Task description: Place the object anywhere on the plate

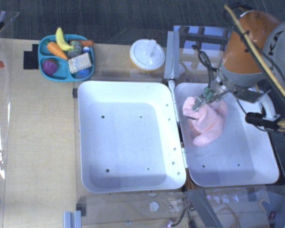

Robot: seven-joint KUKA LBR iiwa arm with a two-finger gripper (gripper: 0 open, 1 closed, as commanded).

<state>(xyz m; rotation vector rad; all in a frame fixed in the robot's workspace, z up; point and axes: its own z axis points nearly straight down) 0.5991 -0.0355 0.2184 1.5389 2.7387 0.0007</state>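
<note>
A soft pink object [208, 121] lies in the right white bin [256, 170], toward its back left. My gripper [205, 100] is low over the object's upper left part and touches it or nearly does; the grey and orange arm [247, 42] comes in from the back right. A blue divided plate [43, 75] rests on the bench at the back left, outside the bins, and bears a toy banana [61, 39], a toy carrot [56, 49], a purple toy [49, 66] and other small pieces.
The left white bin [128, 137] sits between the plate and the right bin. A white round lid or bowl [147, 54] stands behind it. A metal frame [199, 46] rises behind the right bin. Black cables [263, 120] hang over that bin's right side.
</note>
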